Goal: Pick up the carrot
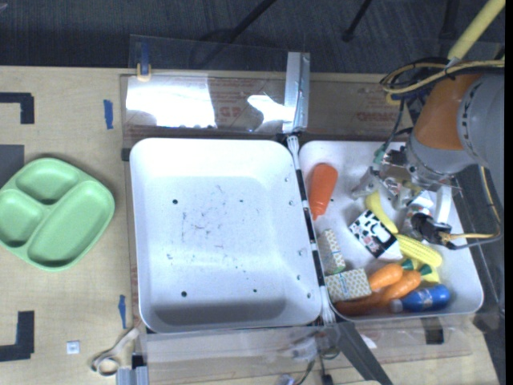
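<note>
Orange carrot (322, 188) lies in right bin (473, 283), top-left corner; gripper (398, 184) nearby w/ finger state unclear, can't tell.

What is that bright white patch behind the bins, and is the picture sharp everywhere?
In the camera view, the patch is glare on a clear sheet behind the left bin; the carrot in the right bin is evenly lit and crisp; the claw looks cluttered and slightly soft, and soft shadow pools along the left bin's near wall.
</note>
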Controlling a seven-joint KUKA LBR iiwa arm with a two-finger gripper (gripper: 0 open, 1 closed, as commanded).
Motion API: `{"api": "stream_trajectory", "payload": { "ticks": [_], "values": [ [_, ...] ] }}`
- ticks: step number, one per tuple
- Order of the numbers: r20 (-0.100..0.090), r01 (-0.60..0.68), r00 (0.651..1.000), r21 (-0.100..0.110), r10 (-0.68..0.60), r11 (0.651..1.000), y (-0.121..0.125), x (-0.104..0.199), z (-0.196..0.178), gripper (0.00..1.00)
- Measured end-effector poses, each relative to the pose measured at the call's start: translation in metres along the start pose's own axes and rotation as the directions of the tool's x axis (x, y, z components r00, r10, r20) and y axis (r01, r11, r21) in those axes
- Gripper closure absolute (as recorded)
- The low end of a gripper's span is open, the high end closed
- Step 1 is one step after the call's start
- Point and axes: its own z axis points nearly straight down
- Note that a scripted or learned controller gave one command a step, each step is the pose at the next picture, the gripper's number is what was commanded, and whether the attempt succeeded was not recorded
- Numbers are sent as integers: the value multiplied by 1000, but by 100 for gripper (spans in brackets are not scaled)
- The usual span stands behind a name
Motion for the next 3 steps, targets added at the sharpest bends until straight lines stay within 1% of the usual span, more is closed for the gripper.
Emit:
{"api": "stream_trajectory", "payload": {
  "ticks": [1, 2, 3],
  "values": [
    [-13, -183, 983, 90, 185, 979, 40, -3, 0, 0],
    [-22, -213, 977, 18, 214, 977, 19, -6, -2, 0],
    [5, -233, 972, -11, 233, 972, -11, 7, 2, 0]
  ]
}}
